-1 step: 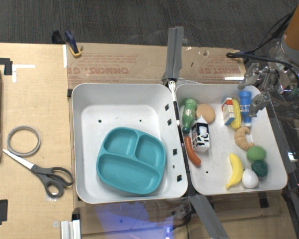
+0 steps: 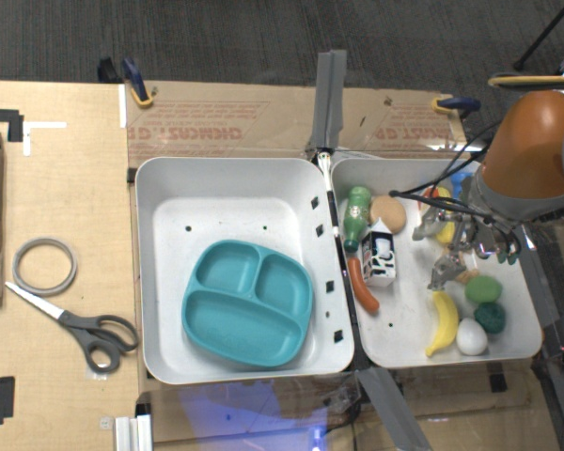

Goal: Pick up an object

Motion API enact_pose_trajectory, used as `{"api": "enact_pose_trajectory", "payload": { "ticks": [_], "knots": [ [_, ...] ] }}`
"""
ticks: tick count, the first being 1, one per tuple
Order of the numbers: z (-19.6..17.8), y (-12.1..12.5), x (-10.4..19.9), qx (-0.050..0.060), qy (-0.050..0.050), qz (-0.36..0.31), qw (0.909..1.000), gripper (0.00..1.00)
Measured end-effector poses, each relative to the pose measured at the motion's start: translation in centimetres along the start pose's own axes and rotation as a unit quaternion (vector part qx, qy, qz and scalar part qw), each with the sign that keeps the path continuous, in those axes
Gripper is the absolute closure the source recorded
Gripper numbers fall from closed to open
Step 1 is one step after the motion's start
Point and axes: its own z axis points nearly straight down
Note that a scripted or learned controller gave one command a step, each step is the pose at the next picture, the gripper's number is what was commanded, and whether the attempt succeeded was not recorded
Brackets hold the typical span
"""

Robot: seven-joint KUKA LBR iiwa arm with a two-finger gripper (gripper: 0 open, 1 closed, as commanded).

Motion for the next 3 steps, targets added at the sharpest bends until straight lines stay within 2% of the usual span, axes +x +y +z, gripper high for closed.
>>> {"api": "enact_pose_trajectory", "payload": {
  "ticks": [1, 2, 3],
  "knots": [
    [1.7, -3.3, -3.9, 0.000, -0.002, 0.066, 0.9978, 0.00],
    [1.7, -5.9, 3.5, 0.000, -0.001, 0.097, 0.9953, 0.00],
    [1.3, -5.9, 6.9, 0.003, -0.010, 0.097, 0.9953, 0.00]
  ]
}}
